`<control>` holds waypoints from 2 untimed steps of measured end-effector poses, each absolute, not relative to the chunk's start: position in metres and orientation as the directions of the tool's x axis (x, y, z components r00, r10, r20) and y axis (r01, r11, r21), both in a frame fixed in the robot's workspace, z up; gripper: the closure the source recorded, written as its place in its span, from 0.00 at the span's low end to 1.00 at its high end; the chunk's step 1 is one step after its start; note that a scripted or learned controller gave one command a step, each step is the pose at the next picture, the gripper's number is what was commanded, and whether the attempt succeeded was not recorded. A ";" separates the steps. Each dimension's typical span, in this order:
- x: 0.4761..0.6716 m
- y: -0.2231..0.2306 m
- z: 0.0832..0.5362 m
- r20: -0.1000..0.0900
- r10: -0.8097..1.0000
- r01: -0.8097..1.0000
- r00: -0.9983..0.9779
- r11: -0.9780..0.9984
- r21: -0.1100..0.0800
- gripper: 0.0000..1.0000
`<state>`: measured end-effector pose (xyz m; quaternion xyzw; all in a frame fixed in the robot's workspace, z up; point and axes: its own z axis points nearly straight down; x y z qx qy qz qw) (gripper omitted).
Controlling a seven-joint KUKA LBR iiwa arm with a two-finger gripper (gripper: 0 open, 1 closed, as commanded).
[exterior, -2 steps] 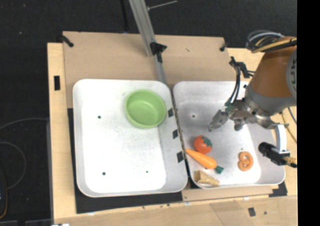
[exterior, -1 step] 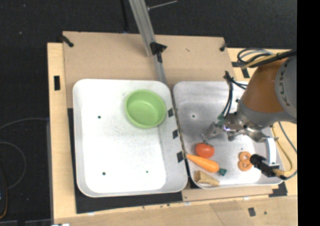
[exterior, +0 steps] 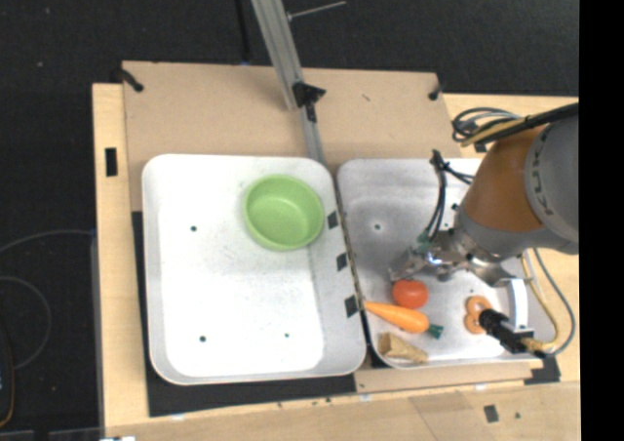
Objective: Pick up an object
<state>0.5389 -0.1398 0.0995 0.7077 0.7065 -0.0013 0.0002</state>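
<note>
At the lower right of the frame, a tan wedge (exterior: 402, 348), a carrot (exterior: 396, 315) and a tomato (exterior: 410, 293) crowd the right bin (exterior: 375, 195). The gripper (exterior: 431, 263) hangs just above the tomato; I cannot tell its opening. Closing off-centre could roll the tomato away. Farther left, a green bowl (exterior: 284, 213) sits in the left bin (exterior: 195, 312).
</note>
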 end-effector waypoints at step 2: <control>0.545 -0.144 0.156 -0.002 1.000 1.000 0.001 -0.001 0.006 1.00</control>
